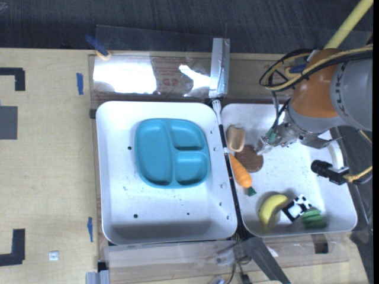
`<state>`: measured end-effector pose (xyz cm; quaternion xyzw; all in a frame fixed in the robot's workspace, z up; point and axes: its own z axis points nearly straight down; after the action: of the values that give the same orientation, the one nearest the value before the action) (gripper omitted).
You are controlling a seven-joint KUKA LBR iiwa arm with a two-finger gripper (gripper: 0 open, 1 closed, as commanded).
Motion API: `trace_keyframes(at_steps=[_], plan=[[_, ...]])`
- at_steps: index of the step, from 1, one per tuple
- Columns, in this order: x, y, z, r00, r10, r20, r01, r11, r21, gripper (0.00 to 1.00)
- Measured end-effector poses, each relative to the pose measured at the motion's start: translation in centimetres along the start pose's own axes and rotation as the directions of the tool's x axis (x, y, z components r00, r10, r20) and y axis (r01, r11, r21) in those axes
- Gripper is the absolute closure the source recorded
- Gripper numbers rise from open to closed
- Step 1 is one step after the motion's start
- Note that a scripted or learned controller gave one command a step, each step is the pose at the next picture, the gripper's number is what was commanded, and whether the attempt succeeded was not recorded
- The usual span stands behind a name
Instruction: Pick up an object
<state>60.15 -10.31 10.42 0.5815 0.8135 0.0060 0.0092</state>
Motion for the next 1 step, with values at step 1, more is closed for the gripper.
trace_keyframes(at_steps=[1], plan=[[0.03,-0.06,0.1,1.0,0.0,-0.001,0.0,1.0,0.002,0.0]])
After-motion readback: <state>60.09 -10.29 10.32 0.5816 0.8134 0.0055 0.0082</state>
